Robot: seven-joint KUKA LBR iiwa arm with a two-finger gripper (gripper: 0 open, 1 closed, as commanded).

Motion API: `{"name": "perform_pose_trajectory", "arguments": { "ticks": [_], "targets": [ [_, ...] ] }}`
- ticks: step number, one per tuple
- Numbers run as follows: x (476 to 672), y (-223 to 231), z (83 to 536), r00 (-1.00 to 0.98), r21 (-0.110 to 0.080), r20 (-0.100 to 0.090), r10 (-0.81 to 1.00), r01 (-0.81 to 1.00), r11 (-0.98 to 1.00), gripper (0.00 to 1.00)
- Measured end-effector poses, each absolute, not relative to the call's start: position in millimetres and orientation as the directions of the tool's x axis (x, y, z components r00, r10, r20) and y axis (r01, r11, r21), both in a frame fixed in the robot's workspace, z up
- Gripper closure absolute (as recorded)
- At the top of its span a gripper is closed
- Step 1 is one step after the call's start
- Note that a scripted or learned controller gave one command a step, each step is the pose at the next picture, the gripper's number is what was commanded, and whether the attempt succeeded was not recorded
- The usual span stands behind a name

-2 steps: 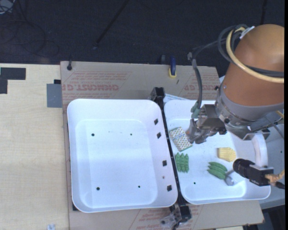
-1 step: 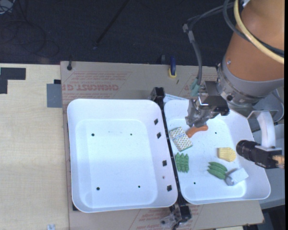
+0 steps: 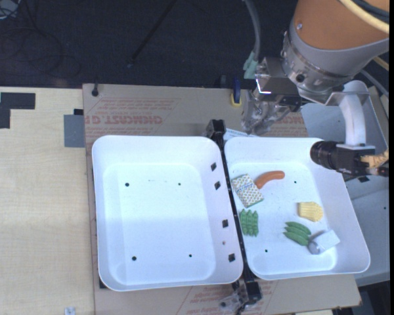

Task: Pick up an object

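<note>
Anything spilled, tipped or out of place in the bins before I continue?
Nothing stands out. The orange sausage, patterned packet, yellow piece and green items lie loose inside the right bin, none spilled over its rim.

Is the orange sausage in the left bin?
No. The sausage lies in the right bin, near its far wall, beside the checked pouch.

Grey arm (image 3: 335, 38) from right, end effector (image 3: 262, 117) hanging low.
</note>
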State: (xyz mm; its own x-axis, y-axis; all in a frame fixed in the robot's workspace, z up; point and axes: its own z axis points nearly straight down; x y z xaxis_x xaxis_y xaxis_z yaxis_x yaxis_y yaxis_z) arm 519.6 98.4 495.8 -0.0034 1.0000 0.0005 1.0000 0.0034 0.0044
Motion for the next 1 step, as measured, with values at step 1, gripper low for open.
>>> {"name": "perform_pose_trajectory", "arguments": {
  "ticks": [1],
  "targets": [
    [473.9,101.6,355.5,0.000,-0.020,-0.004,1.000,1.000,0.000,1.00]
  ]
}}
